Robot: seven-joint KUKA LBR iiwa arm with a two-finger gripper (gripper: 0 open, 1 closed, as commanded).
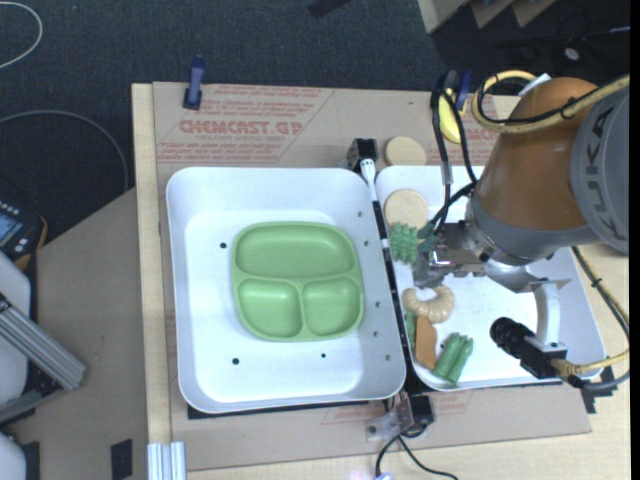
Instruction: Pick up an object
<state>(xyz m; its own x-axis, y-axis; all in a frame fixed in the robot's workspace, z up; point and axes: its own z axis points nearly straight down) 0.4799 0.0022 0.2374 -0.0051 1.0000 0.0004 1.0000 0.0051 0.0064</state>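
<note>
In the camera view from above, your gripper (437, 258) hangs over the left half of the right bin (490, 373), close to the wall it shares with the left bin (200, 268). The wrist hides its tip, so you cannot tell whether it is apart, together or clamped on anything. The nearest candidate is the leafy green sprig (405, 240), which lies just beside the gripper on the side toward the shared wall. It may be touching the gripper, but that is hard to judge here. Just below the gripper in the picture is a curled tan piece (430, 303), bent like a hook, with its length running roughly across the bin. Nearer the front edge lies an orange stick (426, 344), its long axis pointing up and down the picture. A green stick (453, 357) sits beside it, tilted. A round tan disc (405, 208) rests beyond the sprig toward the back of the bin, and a second disc (405, 151) sits outside on the bench. The shared wall crowds the sprig, so you would probably have little room on that side. A green divided plate (297, 278) lies alone in the left bin, well apart from the gripper.
</note>
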